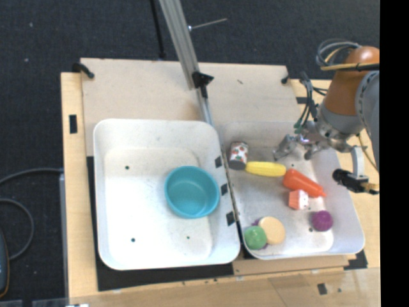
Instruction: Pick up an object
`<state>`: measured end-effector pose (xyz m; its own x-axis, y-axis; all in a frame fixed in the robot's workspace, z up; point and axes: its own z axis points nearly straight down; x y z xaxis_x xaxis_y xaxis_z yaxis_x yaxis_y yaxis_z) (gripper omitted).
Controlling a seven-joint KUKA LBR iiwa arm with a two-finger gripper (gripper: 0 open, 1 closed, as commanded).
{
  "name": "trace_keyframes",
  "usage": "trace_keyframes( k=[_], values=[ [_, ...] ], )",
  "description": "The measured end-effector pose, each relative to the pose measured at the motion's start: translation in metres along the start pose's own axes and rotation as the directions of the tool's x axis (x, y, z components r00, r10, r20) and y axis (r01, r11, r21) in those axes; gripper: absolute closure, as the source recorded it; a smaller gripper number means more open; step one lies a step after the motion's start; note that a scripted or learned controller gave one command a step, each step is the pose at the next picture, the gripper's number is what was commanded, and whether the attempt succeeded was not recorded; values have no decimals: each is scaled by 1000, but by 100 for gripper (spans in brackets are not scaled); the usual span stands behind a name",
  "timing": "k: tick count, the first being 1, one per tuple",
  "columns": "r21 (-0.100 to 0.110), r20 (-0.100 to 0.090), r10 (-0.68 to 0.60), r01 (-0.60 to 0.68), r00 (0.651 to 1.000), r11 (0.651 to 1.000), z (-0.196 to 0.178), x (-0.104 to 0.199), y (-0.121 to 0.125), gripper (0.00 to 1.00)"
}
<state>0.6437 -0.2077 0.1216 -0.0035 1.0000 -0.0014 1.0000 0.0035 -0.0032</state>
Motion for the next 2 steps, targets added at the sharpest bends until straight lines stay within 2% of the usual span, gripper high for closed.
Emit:
trace_keyframes(
  k=[1, 2],
  values=[
    [-2, 1, 0, 0, 1000, 1000, 21, -1, 0, 0],
    [-7, 4, -2, 2, 1000, 1000, 8, -2, 1, 100]
  ],
)
